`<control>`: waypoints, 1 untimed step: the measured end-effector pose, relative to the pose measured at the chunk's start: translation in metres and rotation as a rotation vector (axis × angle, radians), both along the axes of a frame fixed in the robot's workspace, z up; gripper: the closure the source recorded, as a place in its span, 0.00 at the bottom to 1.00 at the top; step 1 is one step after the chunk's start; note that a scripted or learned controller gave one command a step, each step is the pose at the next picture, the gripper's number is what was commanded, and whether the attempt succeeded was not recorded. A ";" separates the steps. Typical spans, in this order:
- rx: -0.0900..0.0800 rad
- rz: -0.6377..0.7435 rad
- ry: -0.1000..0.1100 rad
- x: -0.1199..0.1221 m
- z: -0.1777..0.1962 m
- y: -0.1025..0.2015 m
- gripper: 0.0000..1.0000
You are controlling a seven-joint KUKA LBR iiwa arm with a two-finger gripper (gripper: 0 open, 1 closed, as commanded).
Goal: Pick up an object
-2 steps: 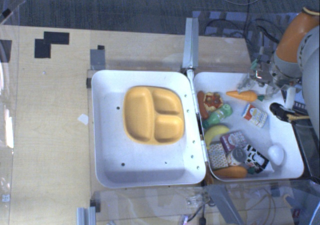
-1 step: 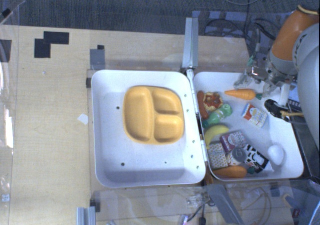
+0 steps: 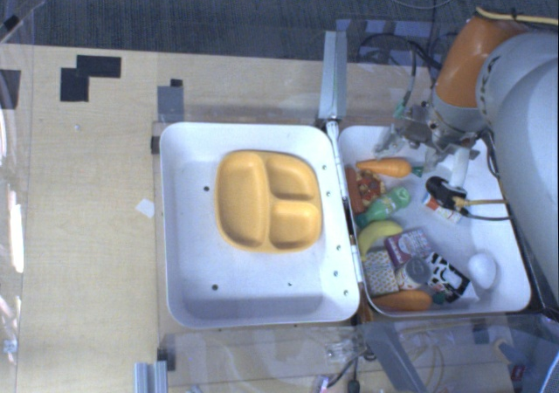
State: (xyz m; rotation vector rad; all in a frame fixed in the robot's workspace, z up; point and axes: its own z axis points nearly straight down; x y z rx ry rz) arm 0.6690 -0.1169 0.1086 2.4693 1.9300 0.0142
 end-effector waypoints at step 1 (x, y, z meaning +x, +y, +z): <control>0.001 -0.121 0.006 -0.007 -0.021 -0.033 0.00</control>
